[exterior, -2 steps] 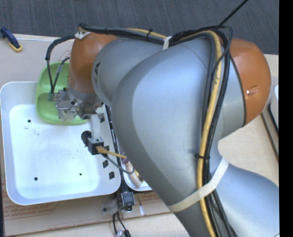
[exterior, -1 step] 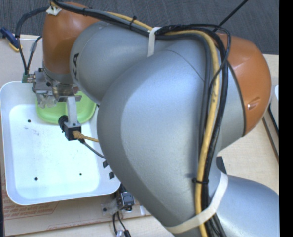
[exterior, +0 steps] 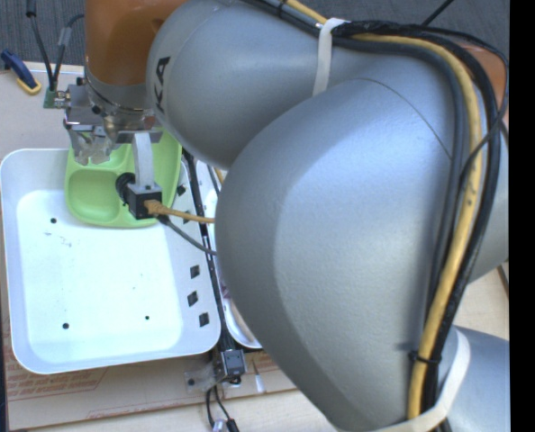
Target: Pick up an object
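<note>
Green tray (exterior: 101,196) – far end of left white bin (exterior: 33,268); gripper (exterior: 92,147) right over its rim – finger state can't tell.

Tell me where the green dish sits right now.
The green dish lies in the upper part of the left white bin, toward its back wall, directly beneath the gripper, with the arm's big grey body to its right.

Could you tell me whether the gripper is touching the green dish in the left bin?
Cannot tell: in the camera view the gripper overlaps the green dish, hiding any gap.
</note>
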Motion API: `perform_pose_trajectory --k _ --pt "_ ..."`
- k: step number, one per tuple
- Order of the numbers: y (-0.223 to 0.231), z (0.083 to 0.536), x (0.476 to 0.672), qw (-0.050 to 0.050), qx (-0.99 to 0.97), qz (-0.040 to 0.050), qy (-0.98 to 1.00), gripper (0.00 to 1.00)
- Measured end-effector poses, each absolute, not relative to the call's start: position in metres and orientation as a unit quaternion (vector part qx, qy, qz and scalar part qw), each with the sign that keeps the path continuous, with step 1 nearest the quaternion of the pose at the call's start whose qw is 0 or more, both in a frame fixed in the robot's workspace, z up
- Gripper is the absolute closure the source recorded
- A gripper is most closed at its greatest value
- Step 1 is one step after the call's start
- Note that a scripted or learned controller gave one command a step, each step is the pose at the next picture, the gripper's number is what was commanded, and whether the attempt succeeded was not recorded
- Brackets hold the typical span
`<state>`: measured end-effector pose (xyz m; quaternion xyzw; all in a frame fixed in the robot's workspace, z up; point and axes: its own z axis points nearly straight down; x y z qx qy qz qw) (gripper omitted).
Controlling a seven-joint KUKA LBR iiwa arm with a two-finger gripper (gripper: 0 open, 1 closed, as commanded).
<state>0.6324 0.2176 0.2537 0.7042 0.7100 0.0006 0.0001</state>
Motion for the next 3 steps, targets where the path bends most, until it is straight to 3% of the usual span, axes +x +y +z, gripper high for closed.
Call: perform_pose_trajectory --k 1,2,3 --pt "0.218 0.094 0.655 -0.002 0.704 -0.0032 0.71 1.0" --pt "0.218 0.095 0.655 -0.001 0.704 -0.0024 0.71 0.0" --pt "0.219 0.097 0.59 0.008 0.703 0.0109 0.711 0.0"
